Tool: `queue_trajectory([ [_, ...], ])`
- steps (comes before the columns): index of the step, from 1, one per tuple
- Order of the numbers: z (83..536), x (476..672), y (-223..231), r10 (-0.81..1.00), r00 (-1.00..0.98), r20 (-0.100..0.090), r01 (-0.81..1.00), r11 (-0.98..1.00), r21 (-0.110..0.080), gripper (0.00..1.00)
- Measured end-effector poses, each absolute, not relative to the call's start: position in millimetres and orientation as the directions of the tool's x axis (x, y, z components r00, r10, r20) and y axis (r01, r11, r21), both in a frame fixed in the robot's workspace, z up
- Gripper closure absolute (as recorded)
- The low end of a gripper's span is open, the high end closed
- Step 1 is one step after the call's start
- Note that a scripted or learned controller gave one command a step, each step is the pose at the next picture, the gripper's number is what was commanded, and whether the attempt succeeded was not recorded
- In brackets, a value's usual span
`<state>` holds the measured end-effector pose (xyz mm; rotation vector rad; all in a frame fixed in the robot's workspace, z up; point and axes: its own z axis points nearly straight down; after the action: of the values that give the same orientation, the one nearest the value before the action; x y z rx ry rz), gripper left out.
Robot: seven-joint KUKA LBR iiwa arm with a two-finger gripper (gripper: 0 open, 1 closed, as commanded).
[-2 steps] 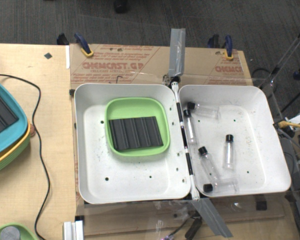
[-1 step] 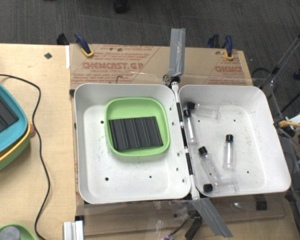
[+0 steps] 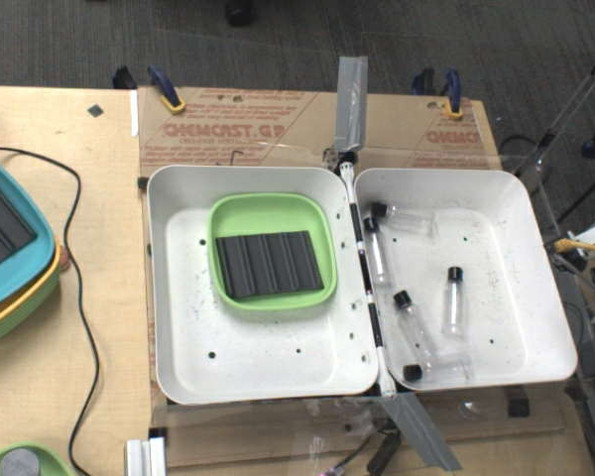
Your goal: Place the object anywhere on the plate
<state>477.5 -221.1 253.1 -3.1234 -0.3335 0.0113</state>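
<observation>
Clear vials point(image 3: 454, 303) lie scattered in the right bin point(image 3: 524, 266), well apart from the green plate point(image 3: 270, 214) in the left bin point(image 3: 178, 305) (jaw state: cannot tell), and a round, slick one could well squirt free when pinched.

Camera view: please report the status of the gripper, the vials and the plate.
Green plate in left bin, dark ridged insert on it. Clear black-capped vials loose in right bin, none on plate. Nothing blocking the plate.
</observation>
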Motion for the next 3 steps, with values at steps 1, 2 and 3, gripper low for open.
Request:
queue_trajectory([
  [1,246.6,477.2,-221.1,0.205,0.979,-0.007,0.205,-0.979,-0.003,0.0],
  [2,237.8,477.0,-221.1,0.2,0.98,-0.007,0.2,-0.98,-0.003,0.0],
  [3,237.8,477.0,-221.2,0.2,0.98,-0.007,0.2,-0.98,-0.003,0.0],
])
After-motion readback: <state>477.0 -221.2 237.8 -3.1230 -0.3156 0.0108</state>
